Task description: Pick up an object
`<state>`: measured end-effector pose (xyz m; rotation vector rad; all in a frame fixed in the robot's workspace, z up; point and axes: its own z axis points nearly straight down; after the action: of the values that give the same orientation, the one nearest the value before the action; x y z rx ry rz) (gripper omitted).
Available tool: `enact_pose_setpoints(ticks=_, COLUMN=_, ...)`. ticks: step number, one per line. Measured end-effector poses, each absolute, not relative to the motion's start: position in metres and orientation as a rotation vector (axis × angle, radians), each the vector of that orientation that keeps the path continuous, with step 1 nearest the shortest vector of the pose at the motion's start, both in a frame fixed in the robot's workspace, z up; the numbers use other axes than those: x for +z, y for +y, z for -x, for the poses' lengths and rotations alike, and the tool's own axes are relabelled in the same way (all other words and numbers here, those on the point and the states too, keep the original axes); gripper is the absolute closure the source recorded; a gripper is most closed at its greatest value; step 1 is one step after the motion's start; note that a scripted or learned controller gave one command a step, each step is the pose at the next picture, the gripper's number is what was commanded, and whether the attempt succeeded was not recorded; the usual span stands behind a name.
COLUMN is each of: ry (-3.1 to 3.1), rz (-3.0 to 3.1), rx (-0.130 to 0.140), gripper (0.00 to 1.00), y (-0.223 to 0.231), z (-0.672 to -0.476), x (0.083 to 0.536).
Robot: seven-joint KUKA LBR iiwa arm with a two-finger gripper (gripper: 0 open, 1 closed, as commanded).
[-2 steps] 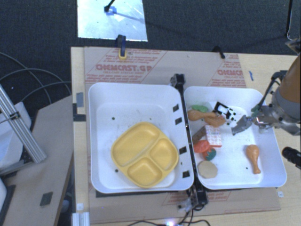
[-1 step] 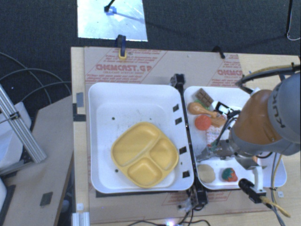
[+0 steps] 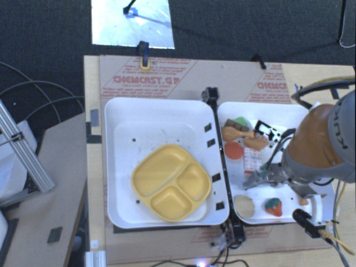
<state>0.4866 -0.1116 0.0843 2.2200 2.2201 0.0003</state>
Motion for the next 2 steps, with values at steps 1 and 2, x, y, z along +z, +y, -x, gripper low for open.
enact_pose_setpoints(ticks=1, ry=2.221, rz=-2.217, rx=0.005, gripper=1.0, y=-0.11, z=-0.488, x=0.095)
enact_pose_setpoints(ticks=2, ry=2.232, rz=-2.204, rx=0.017, gripper=1.0, y=-0.029, z=-0.49, x=0.189)
